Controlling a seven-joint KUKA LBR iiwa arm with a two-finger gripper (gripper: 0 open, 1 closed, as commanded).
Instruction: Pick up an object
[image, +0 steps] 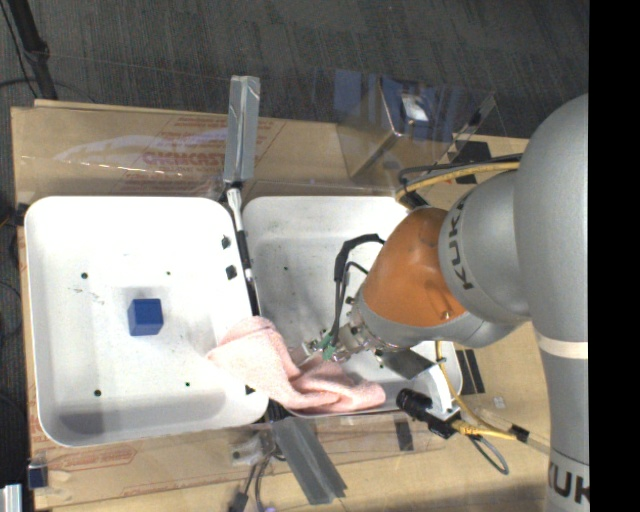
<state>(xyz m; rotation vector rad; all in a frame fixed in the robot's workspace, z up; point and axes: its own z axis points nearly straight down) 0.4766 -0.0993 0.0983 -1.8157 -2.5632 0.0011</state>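
Your gripper (335, 350) sits low over the pink cloth (300, 375) at the right bin's (300, 225) front edge, grip unclear — you're mid-grab; lift straight up next.

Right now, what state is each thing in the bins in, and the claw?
blue cube: resting flat in the left bin, untouched.
pink cloth: crumpled, draped over the divider between the left bin and the right bin.
claw: low in the right bin, right at the cloth; grip cannot be judged from here.
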